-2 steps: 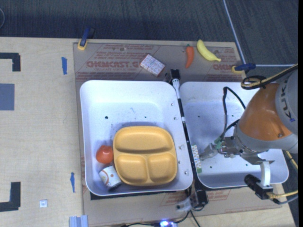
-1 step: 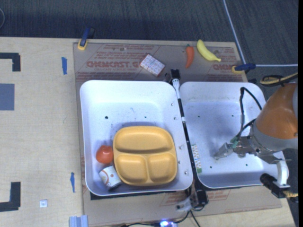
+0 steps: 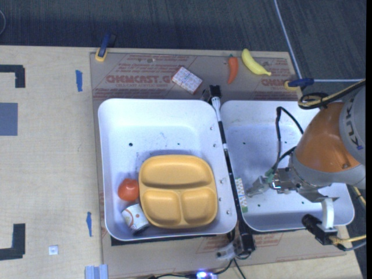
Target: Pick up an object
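My gripper [image 3: 256, 188] hangs low over the right bin [image 3: 256, 118], close to its left wall and toward the near edge, and whether it is open or closed I cannot tell from up here. Over in the left bin [image 3: 116, 121], a yellow divided tray [image 3: 177, 189] fills the near half. A red tomato-like ball [image 3: 128, 189] touches its left side, and a small white-and-orange cup [image 3: 133, 216] lies tipped in the near left corner.

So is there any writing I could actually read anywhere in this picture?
"CHEMCAST": red print on the brown board behind the bins, partly readable; the remaining letters are blurred.
Red print at the board's right end: too blurred to read.
Black letters on the arm: cut off, unreadable.
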Controlling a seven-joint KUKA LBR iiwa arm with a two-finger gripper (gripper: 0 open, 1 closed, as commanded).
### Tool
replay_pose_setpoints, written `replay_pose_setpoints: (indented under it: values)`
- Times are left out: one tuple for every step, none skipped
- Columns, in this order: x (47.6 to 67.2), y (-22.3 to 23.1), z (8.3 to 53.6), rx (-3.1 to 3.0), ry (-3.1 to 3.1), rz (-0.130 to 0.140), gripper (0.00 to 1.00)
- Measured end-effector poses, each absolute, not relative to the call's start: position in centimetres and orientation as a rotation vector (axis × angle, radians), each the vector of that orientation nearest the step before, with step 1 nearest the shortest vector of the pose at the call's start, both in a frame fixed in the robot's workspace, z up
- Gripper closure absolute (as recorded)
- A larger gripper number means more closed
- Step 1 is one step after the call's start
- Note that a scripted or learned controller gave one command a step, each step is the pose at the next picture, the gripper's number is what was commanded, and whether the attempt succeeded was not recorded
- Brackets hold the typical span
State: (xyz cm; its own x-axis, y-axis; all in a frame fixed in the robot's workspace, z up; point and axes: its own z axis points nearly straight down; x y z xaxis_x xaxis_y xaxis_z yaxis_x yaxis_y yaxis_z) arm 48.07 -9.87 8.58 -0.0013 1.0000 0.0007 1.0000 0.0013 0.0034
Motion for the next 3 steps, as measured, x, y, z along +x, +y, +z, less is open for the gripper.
replay_pose_setpoints:
  values:
    - [51.3,-12.9,8.6,2.220,2.219,0.003,0.00]
    - [48.0,-9.7,8.6,2.219,2.221,0.004,0.00]
    - [58.8,-11.3,8.6,2.217,2.222,0.002,0.00]
